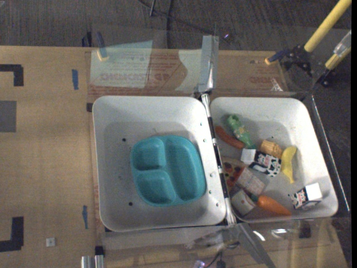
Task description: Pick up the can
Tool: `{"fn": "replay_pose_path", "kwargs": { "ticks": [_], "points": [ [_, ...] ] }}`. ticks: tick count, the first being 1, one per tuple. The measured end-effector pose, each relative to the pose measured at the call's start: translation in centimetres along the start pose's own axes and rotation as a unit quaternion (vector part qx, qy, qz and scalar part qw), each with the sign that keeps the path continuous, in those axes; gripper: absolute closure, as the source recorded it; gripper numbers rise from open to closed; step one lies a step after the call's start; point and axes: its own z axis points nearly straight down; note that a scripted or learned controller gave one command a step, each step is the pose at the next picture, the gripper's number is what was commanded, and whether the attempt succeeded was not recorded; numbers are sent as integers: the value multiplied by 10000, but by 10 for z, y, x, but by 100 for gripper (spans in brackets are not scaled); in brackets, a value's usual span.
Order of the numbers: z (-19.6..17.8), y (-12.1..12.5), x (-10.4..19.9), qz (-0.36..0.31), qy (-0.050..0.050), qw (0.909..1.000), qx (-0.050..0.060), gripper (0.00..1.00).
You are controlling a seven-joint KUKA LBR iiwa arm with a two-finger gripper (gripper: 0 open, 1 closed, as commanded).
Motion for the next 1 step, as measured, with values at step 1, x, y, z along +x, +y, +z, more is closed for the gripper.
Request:
{"fn": "replay_pose_path", "kwargs": {
  "ticks": [1],
  "points": [
    [0, -2, 2, -772, 21, 9970, 10, 100]
  ]
}}
